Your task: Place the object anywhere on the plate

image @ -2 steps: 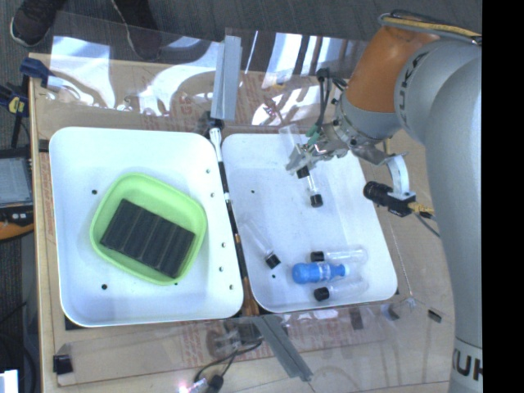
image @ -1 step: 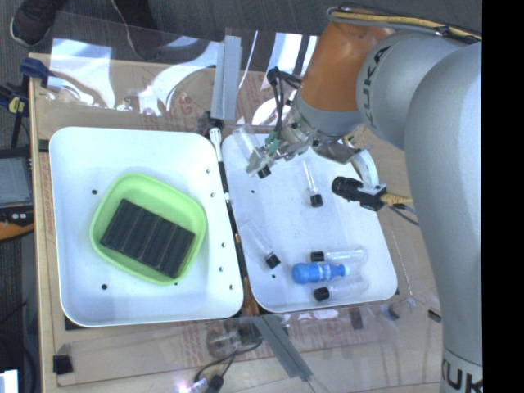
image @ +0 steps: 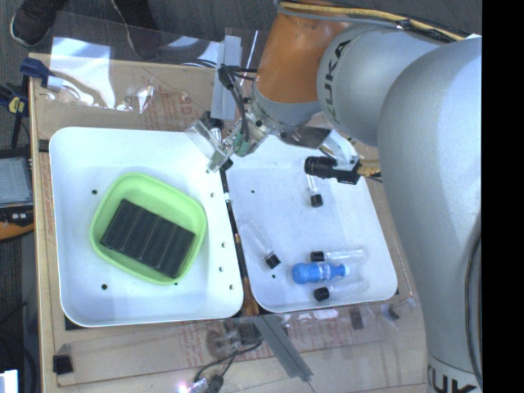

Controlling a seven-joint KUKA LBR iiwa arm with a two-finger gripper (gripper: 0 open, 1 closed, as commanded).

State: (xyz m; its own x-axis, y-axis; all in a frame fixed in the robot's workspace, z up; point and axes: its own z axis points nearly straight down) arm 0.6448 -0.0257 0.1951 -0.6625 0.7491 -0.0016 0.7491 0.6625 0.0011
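While in bin [image: 82, 293], green plate [image: 105, 207] with dark slab [image: 147, 237]

You see a bulky arm [image: 426, 137] with smooth grey housings and an orange band [image: 291, 56] above the wrist. "KUKA" lettering [image: 329, 76] marks the housing beside that band. A thin cable [image: 368, 15] runs along its upper edge.

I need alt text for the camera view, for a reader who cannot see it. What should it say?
A grey robot arm with an orange band reaches in from the right, its end effector above the seam between two white bins. The left bin holds a green plate with a dark ridged slab on it; the right bin holds a blue-capped bottle and several small clear vials.
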